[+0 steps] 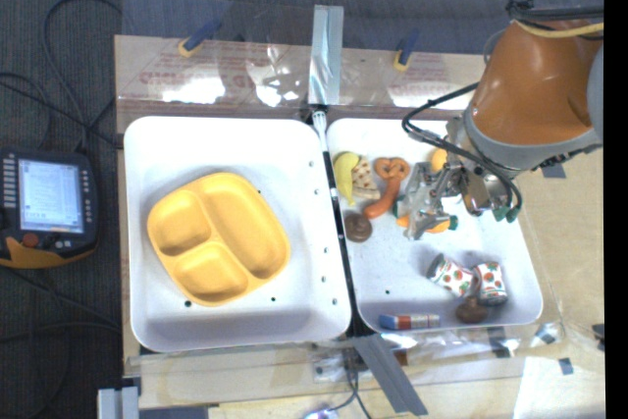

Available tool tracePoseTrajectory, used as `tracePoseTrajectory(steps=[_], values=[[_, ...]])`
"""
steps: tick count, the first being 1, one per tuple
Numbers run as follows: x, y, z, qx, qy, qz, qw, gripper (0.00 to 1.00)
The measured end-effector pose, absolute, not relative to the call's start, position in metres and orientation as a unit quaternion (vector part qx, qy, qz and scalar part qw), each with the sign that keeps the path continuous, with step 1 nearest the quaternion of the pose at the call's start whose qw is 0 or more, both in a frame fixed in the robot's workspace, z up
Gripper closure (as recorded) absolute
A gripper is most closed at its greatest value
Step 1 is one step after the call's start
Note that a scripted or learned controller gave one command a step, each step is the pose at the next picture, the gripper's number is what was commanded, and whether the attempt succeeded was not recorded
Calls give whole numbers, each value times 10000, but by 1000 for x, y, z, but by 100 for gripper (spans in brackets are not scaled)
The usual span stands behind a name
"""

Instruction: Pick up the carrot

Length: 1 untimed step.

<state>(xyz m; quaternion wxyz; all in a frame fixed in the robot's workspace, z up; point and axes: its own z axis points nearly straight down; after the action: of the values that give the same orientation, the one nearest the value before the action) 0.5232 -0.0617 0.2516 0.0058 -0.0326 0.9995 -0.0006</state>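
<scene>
Orange carrot (376, 207) logged just left of pincer (424, 211), lying in right bin (520, 299), not lifted | pincer lowered among items, state cannot be told | pretzel (391, 169) above-left | pick judged unfinished: grasp and lift outstanding

Bench (132, 54) w/ two white bins (294, 137)
</scene>
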Motion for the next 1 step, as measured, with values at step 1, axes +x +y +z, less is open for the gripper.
tracePoseTrajectory(steps=[1], values=[[523, -54, 243, -3110, 9504, 5, 10, 100]])
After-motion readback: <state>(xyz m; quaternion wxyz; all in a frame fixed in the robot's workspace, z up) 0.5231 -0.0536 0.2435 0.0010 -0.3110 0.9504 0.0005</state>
